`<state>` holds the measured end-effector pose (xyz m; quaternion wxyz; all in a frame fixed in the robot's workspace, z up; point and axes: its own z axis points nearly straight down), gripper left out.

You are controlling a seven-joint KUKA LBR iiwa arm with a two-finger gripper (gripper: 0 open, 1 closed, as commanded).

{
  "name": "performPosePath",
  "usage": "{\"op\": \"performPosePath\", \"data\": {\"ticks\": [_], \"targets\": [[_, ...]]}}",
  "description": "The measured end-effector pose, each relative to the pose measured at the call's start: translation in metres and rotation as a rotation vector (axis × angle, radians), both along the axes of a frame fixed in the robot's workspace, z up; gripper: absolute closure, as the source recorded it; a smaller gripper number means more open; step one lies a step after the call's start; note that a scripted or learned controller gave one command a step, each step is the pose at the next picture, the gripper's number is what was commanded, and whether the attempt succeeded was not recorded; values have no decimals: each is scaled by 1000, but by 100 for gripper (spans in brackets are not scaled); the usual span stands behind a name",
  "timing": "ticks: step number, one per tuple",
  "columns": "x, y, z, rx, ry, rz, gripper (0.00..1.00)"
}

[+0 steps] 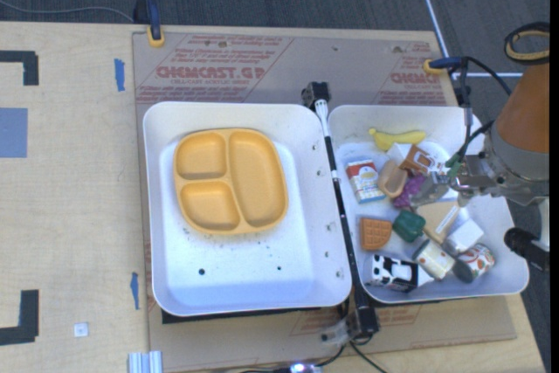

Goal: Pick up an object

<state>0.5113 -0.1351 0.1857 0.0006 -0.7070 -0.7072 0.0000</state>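
Plastic toys: a jumble of small items fills the right bin (515, 275), among them a yellow banana (397, 137) at the far side, a red-and-white carton (363, 179), a ridged tan waffle (376, 233), a dark green lump (408, 226) and a black-and-white cow (391, 272) at the near edge.
Gripper (456, 181): low over the middle of that pile, metal, reaching in from the right; whether it is clenched or released cannot be told.
Arm: grey with an orange band (529, 105) above the wrist.
Left bin (166, 214): shallow, white, rounded corners, speckled floor.
Tray (231, 180): smooth yellow-orange, three compartments, lying in the left bin's far half.
Bench (61, 214): pale wood with blue tape marks.
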Motion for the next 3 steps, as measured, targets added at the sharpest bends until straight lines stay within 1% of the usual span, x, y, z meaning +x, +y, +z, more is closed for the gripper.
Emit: {"op": "performPosePath", "data": {"ticks": [1, 2, 3], "targets": [[54, 26, -89, -1, -9, -1, 0], [54, 25, -80, -2, -8, -2, 100], [59, 98, 13, 0, -2, 1, 100]]}}
